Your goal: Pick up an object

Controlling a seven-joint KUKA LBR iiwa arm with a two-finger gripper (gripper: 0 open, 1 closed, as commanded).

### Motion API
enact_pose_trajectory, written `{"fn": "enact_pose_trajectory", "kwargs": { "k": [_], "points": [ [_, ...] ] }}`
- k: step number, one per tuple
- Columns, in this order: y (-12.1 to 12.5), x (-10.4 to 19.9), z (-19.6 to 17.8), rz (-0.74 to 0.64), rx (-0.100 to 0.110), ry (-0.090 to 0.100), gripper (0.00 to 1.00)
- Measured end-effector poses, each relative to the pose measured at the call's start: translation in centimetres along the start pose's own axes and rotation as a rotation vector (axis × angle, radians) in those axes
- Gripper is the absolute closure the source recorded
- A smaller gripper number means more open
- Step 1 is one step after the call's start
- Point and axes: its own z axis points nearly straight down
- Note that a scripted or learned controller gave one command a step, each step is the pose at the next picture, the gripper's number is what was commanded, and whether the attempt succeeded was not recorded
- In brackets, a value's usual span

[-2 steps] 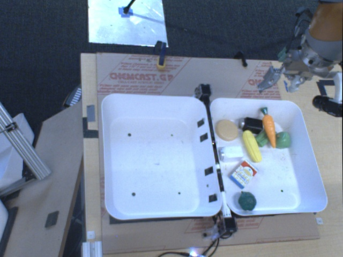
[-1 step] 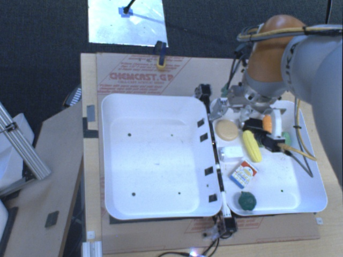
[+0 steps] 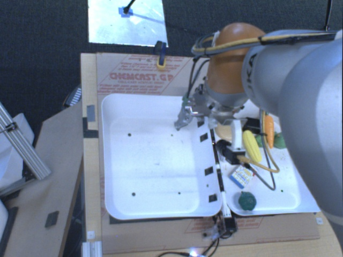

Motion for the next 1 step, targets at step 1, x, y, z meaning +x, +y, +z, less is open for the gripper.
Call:
{"fn": "enact_pose_trajectory", "kwargs": {
  "k": [1],
  "points": [
    [0.22,-0.69,-1.14,0.009,-0.004,-0.002,1.00]
  ]
}}
